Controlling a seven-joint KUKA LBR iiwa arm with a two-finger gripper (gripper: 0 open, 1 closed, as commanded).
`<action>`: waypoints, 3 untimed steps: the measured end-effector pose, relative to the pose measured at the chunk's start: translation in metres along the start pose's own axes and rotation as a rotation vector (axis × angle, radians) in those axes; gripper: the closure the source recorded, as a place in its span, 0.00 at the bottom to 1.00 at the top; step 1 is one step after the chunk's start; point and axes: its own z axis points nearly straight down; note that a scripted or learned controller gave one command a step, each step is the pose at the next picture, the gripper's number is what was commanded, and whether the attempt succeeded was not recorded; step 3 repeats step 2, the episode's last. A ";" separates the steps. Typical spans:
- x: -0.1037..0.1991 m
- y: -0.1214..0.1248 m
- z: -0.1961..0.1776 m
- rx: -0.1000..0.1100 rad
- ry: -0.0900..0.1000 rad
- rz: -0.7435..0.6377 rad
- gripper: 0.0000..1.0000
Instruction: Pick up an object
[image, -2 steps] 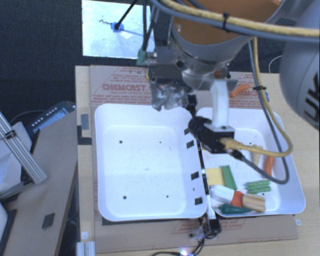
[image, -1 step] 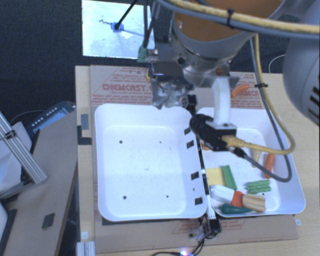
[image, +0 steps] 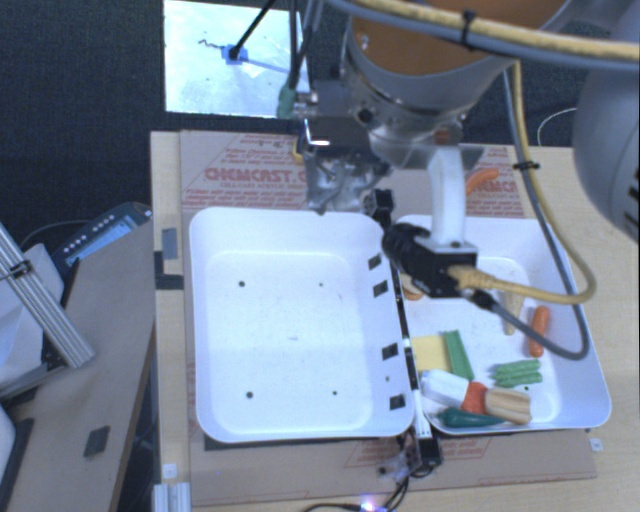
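Tool (image: 343, 190), camera view: above the far rim of the left bin (image: 290, 340), nothing seen in it; wide or narrow cannot be told. Objects: yellow block (image: 429, 352), green stick (image: 457, 353), carrot (image: 540, 330), tan roll (image: 507, 403), near part of right bin (image: 590, 400), well apart from tool. Risk: a descent here probably meets rim or bare bin; crowded pieces may slip.

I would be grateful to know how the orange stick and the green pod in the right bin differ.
The orange stick runs up the view; the green pod lies crosswise. The orange stick lies farther back, the green pod nearer the camera. The orange stick looks slimmer than the green pod. Both are small, elongated and loose in the right bin.
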 end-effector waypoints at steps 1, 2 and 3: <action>0.000 0.000 0.000 0.000 0.000 0.000 1.00; -0.062 0.000 0.031 0.003 -0.003 0.010 1.00; -0.062 0.000 0.031 0.003 -0.003 0.010 1.00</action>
